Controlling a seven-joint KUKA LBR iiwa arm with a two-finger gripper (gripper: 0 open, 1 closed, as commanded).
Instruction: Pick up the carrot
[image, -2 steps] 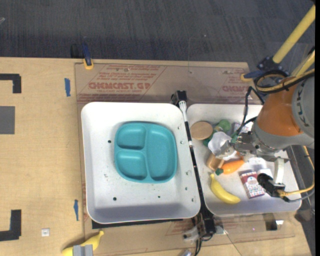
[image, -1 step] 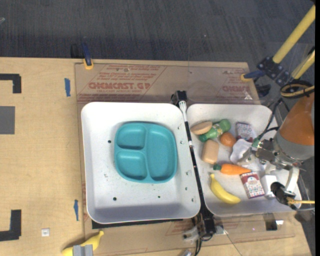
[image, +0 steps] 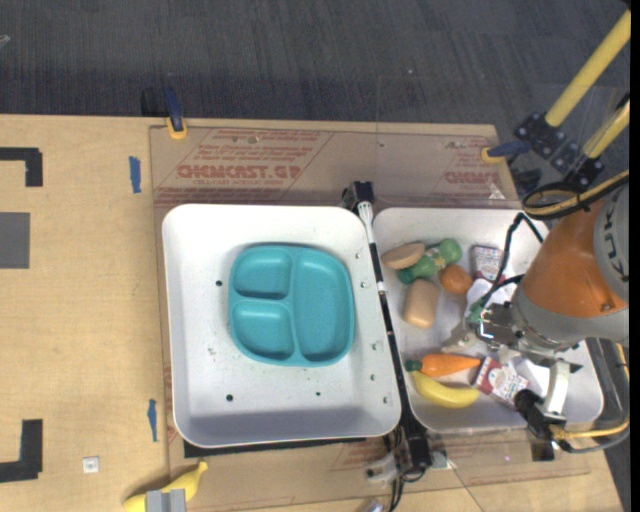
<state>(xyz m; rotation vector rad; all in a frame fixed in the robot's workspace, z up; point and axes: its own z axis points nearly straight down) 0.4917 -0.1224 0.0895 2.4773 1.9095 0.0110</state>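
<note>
Two shallow white plastic bins with rounded corners sit side by side on a brown cardboard sheet laid over the worktop (image: 80, 330); the sheet carries faded red printed lettering along its far edge that is too blurred to read with certainty. The left bin (image: 190, 330) holds a glossy teal divided plate (image: 293, 305), rounded-square in outline with three smooth compartments, lying flat near the bin's middle. The right bin (image: 590, 400) holds a cluster of toy foods: a tan, bun-like oval piece (image: 403, 256) at the far side, a green vegetable-shaped piece (image: 438, 257) just beside it, a small round orange piece (image: 456, 279), a beige rounded block (image: 421, 303), a curved yellow banana (image: 446, 393) at the near side, and two small printed packets, one (image: 486, 261) toward the far side and one (image: 499, 380) red and white by the banana, their writing too small to read. The carrot (image: 450, 366), a smooth orange tapered shape with a green end, lies in the right bin just above the banana, touching or nearly touching it. The tool (image: 484, 336) sits just above the carrot's thicker end, under the arm's grey and orange wrist; whether it is open or closed cannot be told from this view.
</note>
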